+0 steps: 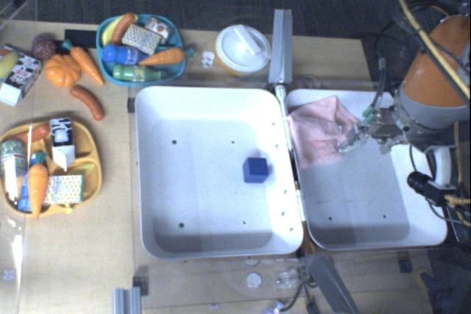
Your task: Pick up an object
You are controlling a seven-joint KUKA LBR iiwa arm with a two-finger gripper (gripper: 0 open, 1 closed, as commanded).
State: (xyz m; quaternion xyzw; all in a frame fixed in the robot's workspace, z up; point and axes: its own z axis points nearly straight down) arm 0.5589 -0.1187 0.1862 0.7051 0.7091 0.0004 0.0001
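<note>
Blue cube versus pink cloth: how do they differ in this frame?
The blue cube is small, rigid and boxy; the pink cloth is larger, soft and crumpled. The cube sits alone mid-floor in the left bin; the cloth lies in the right bin beside the gripper. Both rest on white bin floors.

The grey arm (434, 95) comes in from the right side, with its orange band up near the far right corner. Its gripper (355, 137) sticks out to the left, low down, with its tip pointing left
</note>
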